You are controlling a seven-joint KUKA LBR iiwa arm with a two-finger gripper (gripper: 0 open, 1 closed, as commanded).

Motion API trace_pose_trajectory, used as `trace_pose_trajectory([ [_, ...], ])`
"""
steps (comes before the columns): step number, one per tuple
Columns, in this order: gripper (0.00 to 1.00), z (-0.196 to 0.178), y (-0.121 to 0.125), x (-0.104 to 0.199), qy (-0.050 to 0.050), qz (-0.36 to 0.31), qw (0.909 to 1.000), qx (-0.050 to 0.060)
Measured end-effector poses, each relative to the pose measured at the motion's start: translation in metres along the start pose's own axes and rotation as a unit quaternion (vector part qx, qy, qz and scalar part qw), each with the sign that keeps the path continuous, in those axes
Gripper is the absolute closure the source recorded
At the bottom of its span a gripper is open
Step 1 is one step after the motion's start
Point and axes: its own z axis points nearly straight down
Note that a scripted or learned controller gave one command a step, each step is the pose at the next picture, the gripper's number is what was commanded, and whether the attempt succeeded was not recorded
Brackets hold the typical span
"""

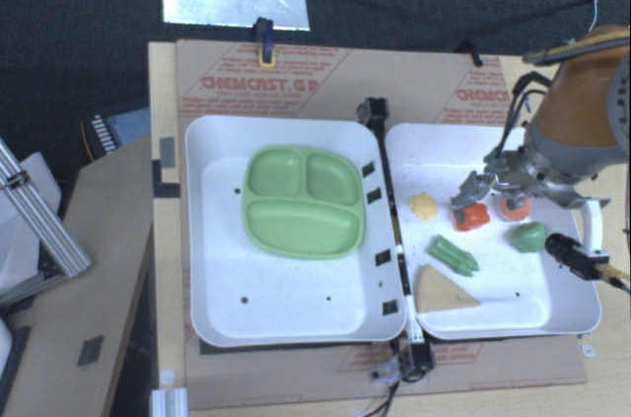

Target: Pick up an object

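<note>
The right bin (567, 307) holds several small objects. A red piece (472, 218) lies near its middle, and an orange-red piece (514, 206) sits just to its right. Around them are a yellow lump (423, 205), a long green vegetable (453, 254), a rounded green piece (528, 237) and a tan wedge (443, 289). My gripper (490, 188) hangs low over the red piece and the orange-red piece, its metal tips just above them. I see nothing lifted off the bin floor.
The left bin (212, 307) carries a green divided plate (303, 202). A black divider with clips (386, 208) runs between the bins. The grey and orange arm (582, 124) covers the right bin's far right corner. A black part (572, 255) juts over the right rim.
</note>
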Motion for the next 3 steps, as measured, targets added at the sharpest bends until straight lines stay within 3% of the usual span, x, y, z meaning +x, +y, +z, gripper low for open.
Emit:
trace_pose_trajectory([
  [1,0.0,-0.007,0.003,0.0,-0.001,-0.001,1.0,-0.006],
  [3,0.0,0.1,0.006,0.0,-0.001,0.0,1.0,-0.005],
])
